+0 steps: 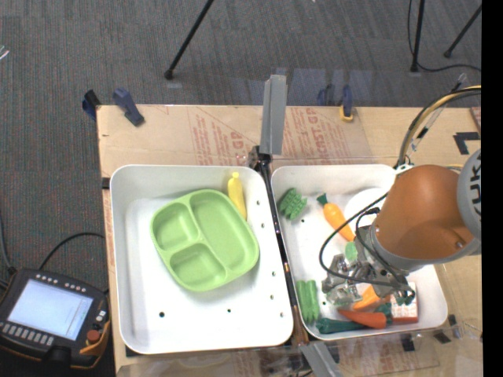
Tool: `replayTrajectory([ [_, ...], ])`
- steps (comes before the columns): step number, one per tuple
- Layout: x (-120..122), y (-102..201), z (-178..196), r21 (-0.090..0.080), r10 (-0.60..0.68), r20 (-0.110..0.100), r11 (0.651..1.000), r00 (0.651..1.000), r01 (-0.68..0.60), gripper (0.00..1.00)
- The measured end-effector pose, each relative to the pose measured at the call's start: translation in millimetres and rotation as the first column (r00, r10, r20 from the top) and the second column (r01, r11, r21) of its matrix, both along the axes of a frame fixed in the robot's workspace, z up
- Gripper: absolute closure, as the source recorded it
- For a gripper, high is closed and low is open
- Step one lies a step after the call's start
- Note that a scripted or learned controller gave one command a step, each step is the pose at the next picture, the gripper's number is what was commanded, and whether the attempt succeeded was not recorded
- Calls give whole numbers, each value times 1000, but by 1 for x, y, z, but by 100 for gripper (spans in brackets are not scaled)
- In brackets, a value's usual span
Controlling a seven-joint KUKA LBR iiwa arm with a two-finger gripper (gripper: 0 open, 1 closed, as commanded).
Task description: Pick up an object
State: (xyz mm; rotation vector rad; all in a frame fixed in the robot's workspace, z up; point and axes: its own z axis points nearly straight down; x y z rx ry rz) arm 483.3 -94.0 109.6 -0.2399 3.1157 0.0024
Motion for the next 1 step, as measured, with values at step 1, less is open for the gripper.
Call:
replayTrajectory([
  [1,0,0,0,0,0,-1,1000,1000,0,0],
])
